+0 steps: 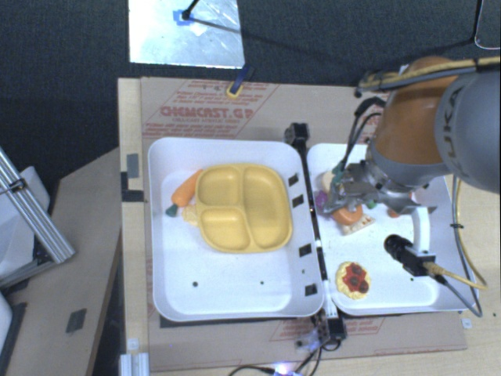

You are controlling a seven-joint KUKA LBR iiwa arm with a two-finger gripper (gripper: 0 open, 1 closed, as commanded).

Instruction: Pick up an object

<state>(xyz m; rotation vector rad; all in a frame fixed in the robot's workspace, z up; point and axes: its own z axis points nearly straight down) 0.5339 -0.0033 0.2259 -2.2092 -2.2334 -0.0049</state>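
**Bench with two bins: arm low over an orange toy**

A cardboard sheet (pixel 205 110) covered the bench on a dark carpeted floor, and two shallow white bins sat on it side by side.

The likeliest thing to pick was a small orange-and-white toy (pixel 355 218), which lay in the upper left part of the right bin (pixel 438 302). It looked like moulded play food, so it was probably light, stiff and rather smooth, more apt to slip or skid away than to be crushed. Its shape was uneven and partly covered by the arm. A hold across its narrower middle, taken squarely from above, seemed safer than one on a sloping end.

The gripper (pixel 345 200) hung right over the toy's upper left edge, very close to it or touching. Whether it was spread, closed or clamped on anything could not be told, because the wrist and cables hid it. Nothing showed the toy as held.

Just left of the gripper, by the wall between the bins, lay a small purple thing (pixel 321 203), too small to identify. Lower in the same bin, well apart from the orange toy, a round yellow tart with a red top (pixel 354 279) lay flat and free on all sides.

In the left bin (pixel 167 282) a yellow divided plate (pixel 239 208) sat near the middle, with a toy carrot (pixel 186 188) tucked against its upper left edge. Beyond the bins a shiny square sheet (pixel 186 20) lay on the carpet.
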